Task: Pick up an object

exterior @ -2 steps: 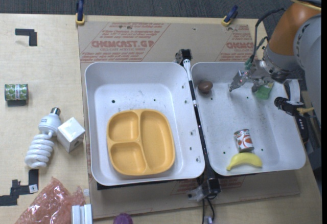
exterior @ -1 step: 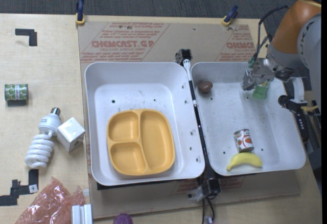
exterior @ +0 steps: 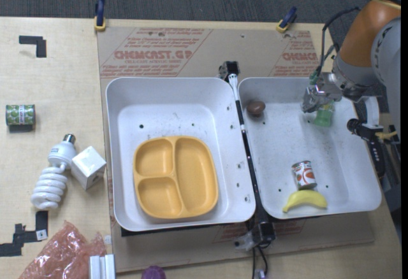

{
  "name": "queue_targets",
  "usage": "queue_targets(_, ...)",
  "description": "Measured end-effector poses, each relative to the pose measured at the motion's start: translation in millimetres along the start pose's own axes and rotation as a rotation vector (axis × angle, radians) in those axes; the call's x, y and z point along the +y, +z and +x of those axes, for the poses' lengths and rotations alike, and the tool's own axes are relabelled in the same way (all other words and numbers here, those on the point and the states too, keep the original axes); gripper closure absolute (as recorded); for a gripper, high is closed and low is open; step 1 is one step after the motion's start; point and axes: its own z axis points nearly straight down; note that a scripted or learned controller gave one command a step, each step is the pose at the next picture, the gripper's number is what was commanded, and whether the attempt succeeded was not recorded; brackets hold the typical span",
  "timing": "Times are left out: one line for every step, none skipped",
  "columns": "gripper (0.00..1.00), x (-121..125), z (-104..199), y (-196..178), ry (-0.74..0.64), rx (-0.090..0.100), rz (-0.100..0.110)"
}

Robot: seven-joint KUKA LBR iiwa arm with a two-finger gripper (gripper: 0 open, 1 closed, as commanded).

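Gripper (exterior: 317,100) down on green object (exterior: 324,116), upper right of frame.
Jaw state: cannot tell, and grasp unconfirmed. Looks like grasp step in right bin (exterior: 360,198); next needs firm closure, then straight lift. Nut (exterior: 255,107) left; can (exterior: 305,174), banana (exterior: 305,200) lower. Yellow tray (exterior: 175,176) in left bin (exterior: 118,144).

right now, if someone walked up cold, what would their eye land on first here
Most likely the yellow divided plate, bright against the left white bin. Next, the grey arm's orange band at upper right, with the gripper down in the right bin at a pale green object. A banana and a small can sit near that bin's front edge.
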Motion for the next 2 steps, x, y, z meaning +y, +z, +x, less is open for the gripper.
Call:
queue_targets(0.00, -2.7, -31.4, -75.1, 0.010, -0.005, 0.003)
queue_targets(0.00, -2.9, -5.0, 9.4, 0.008, -0.004, 0.004)
